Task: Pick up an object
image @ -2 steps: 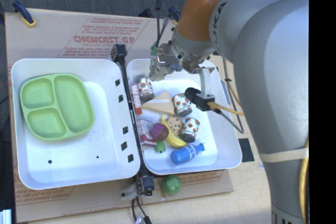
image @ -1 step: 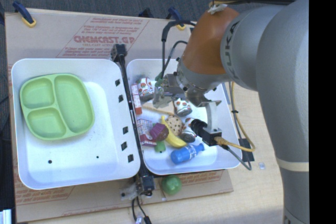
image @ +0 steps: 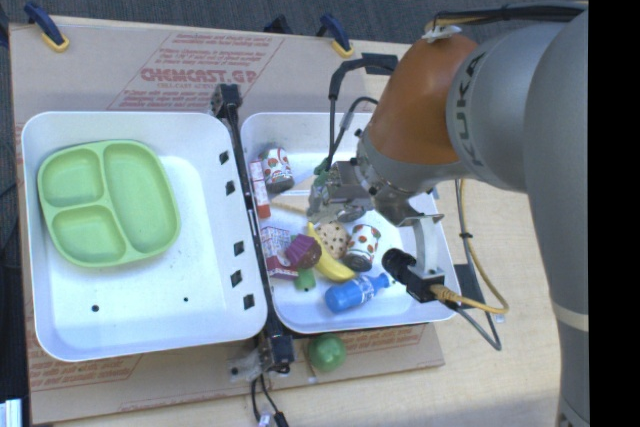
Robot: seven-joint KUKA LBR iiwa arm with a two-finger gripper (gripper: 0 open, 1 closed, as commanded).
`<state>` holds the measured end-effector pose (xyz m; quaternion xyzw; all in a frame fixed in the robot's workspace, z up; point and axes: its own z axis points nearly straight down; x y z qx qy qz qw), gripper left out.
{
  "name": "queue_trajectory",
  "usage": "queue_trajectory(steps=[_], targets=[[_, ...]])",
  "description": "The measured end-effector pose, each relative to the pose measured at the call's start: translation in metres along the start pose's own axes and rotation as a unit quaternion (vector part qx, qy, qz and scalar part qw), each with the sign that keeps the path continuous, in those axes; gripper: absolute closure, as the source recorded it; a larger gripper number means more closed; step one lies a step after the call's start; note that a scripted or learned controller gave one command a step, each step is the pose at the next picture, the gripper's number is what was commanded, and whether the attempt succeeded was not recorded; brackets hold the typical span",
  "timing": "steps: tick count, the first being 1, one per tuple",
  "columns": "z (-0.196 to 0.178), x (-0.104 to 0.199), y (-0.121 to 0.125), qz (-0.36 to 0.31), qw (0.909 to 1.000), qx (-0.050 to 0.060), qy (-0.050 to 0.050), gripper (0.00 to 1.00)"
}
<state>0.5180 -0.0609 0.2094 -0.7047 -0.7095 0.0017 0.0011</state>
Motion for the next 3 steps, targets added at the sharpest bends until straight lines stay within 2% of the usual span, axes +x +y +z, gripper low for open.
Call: queue_trajectory(steps=[1, 2, 3], targets=[[-0.0105, 0.0001, 0.0010, -0.002, 1.0000, 0.000, 0.000, 1.00], [-0.0103, 0.0001, 0.0009, -0.002, 1.0000, 0.000, 0.000, 0.00], [-0.0103, 0.0001, 0.0009, -0.002, 1.0000, 0.000, 0.000, 0.00]])
